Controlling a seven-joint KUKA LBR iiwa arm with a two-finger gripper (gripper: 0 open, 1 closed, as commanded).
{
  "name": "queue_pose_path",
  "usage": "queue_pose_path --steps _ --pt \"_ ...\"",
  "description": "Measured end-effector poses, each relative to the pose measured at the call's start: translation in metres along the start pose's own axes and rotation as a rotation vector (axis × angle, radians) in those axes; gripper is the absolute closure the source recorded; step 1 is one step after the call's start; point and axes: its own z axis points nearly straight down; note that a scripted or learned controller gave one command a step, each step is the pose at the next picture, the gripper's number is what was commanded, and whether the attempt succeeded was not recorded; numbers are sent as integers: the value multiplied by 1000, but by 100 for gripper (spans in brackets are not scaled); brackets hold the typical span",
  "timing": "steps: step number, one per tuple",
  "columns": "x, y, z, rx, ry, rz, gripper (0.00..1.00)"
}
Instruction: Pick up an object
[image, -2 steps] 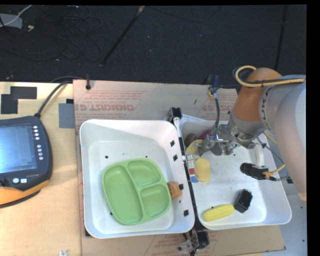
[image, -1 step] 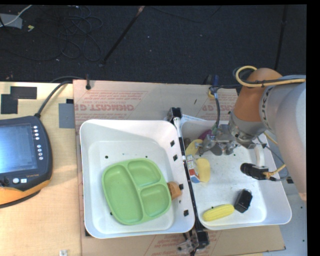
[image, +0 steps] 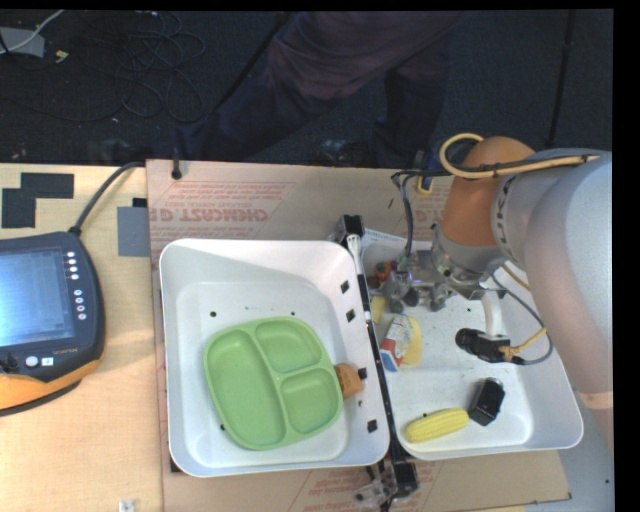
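the gripper (image: 415, 292) hangs low over the far left part of the right bin (image: 545, 425), under the arm (image: 545, 235) with its orange band; whether it grips anything i cannot tell. just near of it lies a small packet (image: 397, 343), red, white and yellow. a corn cob (image: 434, 426) lies near the bin's near edge, a black block (image: 487, 401) just right of it. the left bin (image: 185, 290) holds a green tray (image: 270, 382), a small brown thing (image: 349, 379) touching its right side. a tablet (image: 45, 305) lies far left.
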Motion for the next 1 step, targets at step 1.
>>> queue_pose_path --steps 1 --pt "-56 3 -1 -14 6 0 0"
